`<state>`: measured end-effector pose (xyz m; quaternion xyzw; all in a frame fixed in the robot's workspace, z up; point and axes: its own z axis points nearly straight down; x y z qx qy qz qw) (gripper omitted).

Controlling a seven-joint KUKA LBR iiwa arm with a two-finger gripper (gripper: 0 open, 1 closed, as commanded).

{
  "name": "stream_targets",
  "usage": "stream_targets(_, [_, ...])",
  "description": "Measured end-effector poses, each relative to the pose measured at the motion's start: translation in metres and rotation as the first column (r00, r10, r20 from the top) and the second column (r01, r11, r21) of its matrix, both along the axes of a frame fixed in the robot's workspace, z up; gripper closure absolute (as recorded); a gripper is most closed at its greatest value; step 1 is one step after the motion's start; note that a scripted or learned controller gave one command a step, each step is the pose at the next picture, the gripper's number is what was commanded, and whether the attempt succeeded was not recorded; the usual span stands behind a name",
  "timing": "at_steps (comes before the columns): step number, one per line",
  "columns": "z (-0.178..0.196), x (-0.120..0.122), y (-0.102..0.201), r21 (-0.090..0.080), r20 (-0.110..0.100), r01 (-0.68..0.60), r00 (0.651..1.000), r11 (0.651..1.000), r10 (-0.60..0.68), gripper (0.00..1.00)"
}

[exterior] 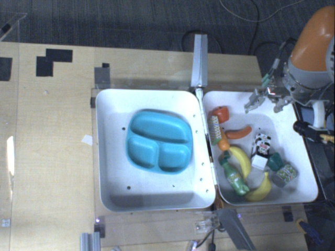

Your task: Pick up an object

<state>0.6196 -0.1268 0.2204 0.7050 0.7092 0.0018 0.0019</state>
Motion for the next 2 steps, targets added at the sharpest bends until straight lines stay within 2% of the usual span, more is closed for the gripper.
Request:
stream_targets(1, [-0.123,-0.022,-0.028,0.000,0.003,0.033,0.999,0.999,-0.033,0.00])
stream_targets(2, [-0.131,-0.031,-0.046,-0.002,0.005,-0.092,0.996,0.996,0.092,0.00])
